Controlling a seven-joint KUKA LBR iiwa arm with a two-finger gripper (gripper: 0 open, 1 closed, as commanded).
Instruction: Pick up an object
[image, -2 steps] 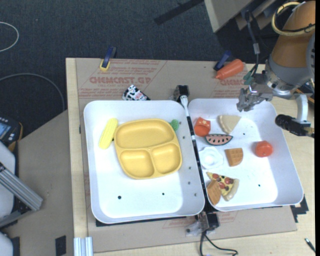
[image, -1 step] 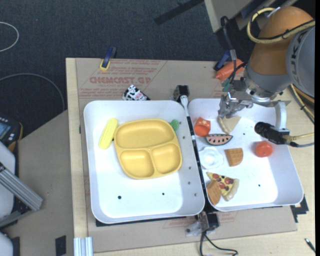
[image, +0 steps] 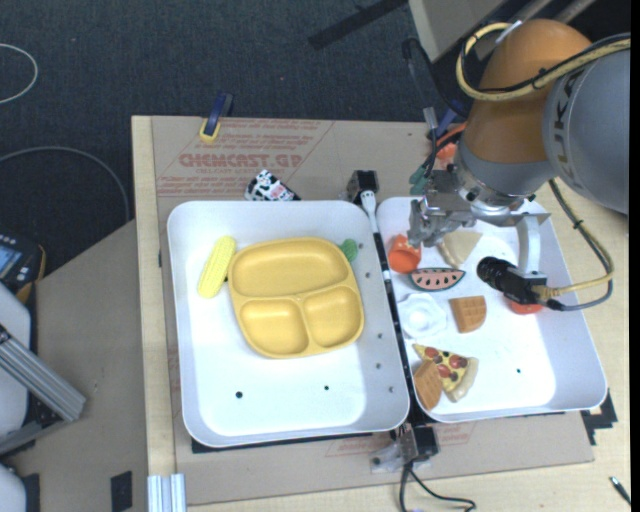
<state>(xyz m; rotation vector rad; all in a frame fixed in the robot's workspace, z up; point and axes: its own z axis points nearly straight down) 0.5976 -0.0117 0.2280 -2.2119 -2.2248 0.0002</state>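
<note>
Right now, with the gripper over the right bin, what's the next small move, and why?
Probably a short drop straight down. The gripper hangs at the back of the right bin, just above the orange toy tomato, with the watermelon slice close beside it. Nothing shows between its fingers yet, so a small descent onto the tomato seems the best bet.

Two white bins (image: 190, 330), smooth plastic with a slight sheen. In the left bin, a divided yellow tray (image: 295, 295), matt moulded plastic; beside the tray's left edge, a ribbed yellow plastic corn cob (image: 215, 266). Beneath the bins, a bare matt board (image: 160, 180), wood-like. Above the right bin, the glossy orange arm band (image: 515, 100).
</note>
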